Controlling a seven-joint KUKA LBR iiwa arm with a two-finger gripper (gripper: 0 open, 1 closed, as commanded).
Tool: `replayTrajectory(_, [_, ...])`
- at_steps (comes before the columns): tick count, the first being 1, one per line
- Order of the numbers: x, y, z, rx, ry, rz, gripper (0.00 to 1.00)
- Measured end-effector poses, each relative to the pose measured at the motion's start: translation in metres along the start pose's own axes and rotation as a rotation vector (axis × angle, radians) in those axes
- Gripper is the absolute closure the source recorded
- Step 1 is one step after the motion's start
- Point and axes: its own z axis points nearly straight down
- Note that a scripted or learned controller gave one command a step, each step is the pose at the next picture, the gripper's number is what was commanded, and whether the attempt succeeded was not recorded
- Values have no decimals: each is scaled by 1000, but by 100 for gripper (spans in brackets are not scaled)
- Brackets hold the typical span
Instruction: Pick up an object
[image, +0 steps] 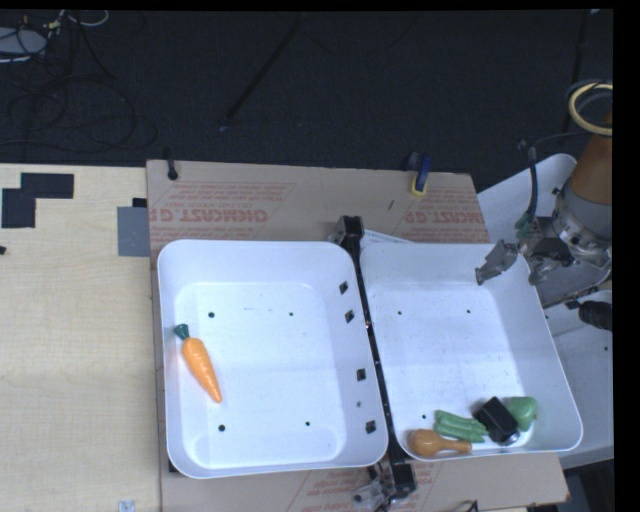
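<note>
An orange toy carrot (201, 368) with a green top lies at the left side of the left bin (255, 258). In the near right corner of the right bin (452, 262) sit a tan pear-shaped toy (436, 443), a green pod-like toy (459, 426), a small black block (497, 419) and a light green toy (523, 408), all close together. My gripper (512, 255) hangs over the far right edge of the right bin, well away from every object, and its fingers look spread with nothing between them.
Both bins rest on a cardboard sheet (300, 205) with a black divider clip (351, 232) between them. A blue and yellow clamp (421, 173) stands at the cardboard's far edge. A pale wooden bench (70, 330) stretches to the left.
</note>
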Motion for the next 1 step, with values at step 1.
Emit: replayTrajectory(1, [49,33,-123,-11,-1,-5,0])
